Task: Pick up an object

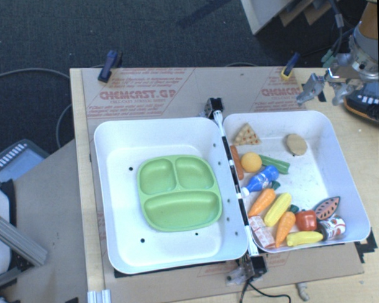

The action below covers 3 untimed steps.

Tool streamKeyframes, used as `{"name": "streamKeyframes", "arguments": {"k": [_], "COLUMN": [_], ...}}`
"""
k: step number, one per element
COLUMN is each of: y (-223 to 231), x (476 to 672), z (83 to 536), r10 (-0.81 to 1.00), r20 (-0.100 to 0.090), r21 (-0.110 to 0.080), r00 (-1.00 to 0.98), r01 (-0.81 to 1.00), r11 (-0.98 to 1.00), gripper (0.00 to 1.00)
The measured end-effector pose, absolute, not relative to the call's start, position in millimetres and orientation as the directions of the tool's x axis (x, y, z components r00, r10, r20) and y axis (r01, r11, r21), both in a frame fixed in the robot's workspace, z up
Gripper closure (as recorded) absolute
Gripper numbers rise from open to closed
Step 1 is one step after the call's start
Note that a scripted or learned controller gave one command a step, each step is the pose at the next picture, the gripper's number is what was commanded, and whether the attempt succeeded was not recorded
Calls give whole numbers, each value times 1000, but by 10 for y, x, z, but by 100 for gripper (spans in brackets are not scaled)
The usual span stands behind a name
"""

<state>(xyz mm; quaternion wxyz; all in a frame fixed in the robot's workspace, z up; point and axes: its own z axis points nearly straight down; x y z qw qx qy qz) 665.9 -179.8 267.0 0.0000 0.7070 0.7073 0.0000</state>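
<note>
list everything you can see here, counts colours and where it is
bins: 2, white, side by side on the bench
divided plate: 1, light green, middle of the left bin
toy carrots: 2, orange, lower half of the right bin
corn cob: 1, yellow, between the carrots
banana: 1, yellow, near edge of the right bin
orange ball: 1, right bin by the divider
blue bottle: 1, below the orange ball
pizza slice: 1, tan, far left corner of the right bin
round cookie: 1, beige, far side of the right bin
clamps: 2, blue, far edge of the board
gripper: 1, grey metal, above the right bin's far corner
</note>
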Motion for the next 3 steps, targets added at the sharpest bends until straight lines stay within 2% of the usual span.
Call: {"name": "streamKeyframes", "arguments": {"k": [1, 2, 3], "y": [-1751, -1490, -1907], "x": [5851, 6658, 5452], "z": [1877, 832, 845], "r10": [1000, 1000, 1000], "r20": [0, 0, -1], "r21": [-1, -1, 0], "r00": [0, -1, 1], "r01": [1000, 1000, 1000], "r11": [0, 1, -1], "gripper": [0, 0, 0]}}
